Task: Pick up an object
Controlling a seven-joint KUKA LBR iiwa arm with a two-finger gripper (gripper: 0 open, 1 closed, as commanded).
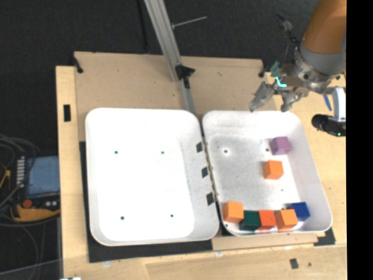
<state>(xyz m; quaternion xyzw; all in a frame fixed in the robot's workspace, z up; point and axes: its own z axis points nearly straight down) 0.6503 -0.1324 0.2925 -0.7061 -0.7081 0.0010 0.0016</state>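
My gripper (271, 104) hangs above the far rim of the right bin (250, 121), open, with nothing between its fingers. In that bin a purple cube (281, 145) lies nearest the gripper, just below and to its right. An orange cube (273, 170) sits a little nearer the front. Along the front wall stand an orange cube (233, 210), a green cube (251, 219), two more orange cubes (267, 218) (286, 218) and a blue cube (300, 210).
The left bin (143, 174) lies beside the right one, joined by dark clips. A slanted metal rod (166, 37) rises behind the bins. A blue box and cables (38, 177) lie off the bench at left.
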